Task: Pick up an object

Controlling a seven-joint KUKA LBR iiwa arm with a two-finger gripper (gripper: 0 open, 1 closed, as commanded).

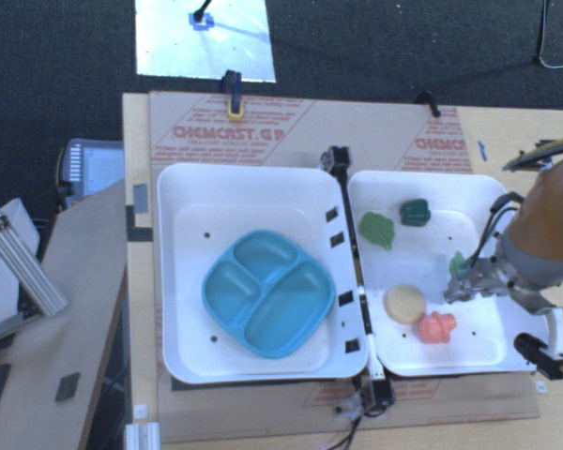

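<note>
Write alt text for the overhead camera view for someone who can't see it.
A robot arm's hand reaches into the right bin among a tan disc, a pink toy and two green pieces. The left bin holds a blue divided plate.

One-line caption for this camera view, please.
Gripper low in right white bin beside round tan piece; blue divided plate sits left.

word "CHEMCAST GP" in red letters, on the brown paper sheet [227,131] under the left white bin [183,204] | same red word again, slanted and partly cut off, on the paper [441,143] above the right white bin [479,187] | smaller red print too tiny to read
</note>
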